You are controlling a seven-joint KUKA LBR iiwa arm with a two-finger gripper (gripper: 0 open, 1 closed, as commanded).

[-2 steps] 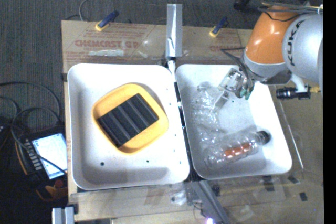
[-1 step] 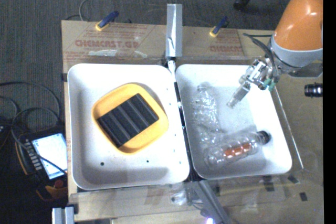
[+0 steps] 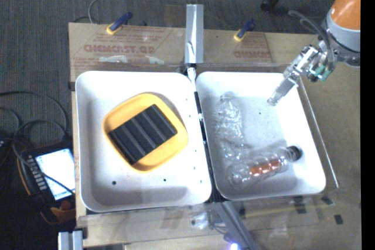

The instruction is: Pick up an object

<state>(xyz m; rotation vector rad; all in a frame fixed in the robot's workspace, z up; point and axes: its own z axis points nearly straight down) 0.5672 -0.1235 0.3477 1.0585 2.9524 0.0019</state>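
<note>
Two shallow white bins side by side on a bench, seen from above at a slant. Landmark for all places: the metal divider post (image 3: 194,32) at the far edge where the bins meet.

Left of the post, in the left bin (image 3: 88,184): a yellow tray-like object with a black ribbed insert (image 3: 145,131), lying flat and turned at an angle.

Right of the post, in the right bin (image 3: 313,181): a crumpled clear plastic bottle (image 3: 229,120), long axis running roughly away from the post toward the near edge; nearer the viewer, a second clear bottle with a dark cap and orange contents (image 3: 263,165), long axis roughly crosswise, cap pointing away from the post's side.

Far right of the post, above the right bin's far right corner: the gripper (image 3: 280,93), one slim finger angled down toward the bin floor. Fingers overlapping in this view; opening impossible to judge, nothing visibly held.

Both bottles down and post-ward from the gripper. Arm cut off by the frame's right edge; clear plastic outlines hard to trace.
</note>
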